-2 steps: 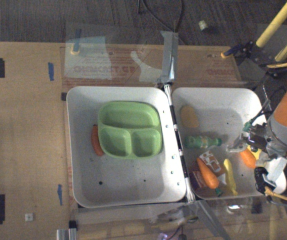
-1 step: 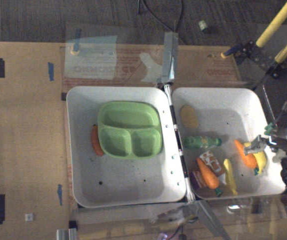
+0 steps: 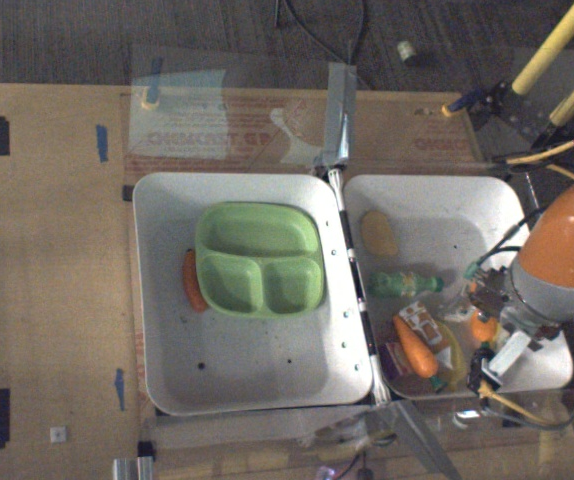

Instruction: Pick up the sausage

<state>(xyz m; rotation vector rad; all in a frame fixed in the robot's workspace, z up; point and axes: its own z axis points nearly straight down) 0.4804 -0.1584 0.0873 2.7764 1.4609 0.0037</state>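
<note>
Sausage (image 3: 195, 280), smooth reddish oblong, beside glossy green three-compartment tray (image 3: 259, 258).

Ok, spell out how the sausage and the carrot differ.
The sausage lies in the left bin, beside the green plate; the carrot lies in the right bin. The sausage runs up-down in the view; the carrot lies slanted. The sausage looks redder, the carrot brighter orange. Both are slim, elongated and lying flat.
</note>
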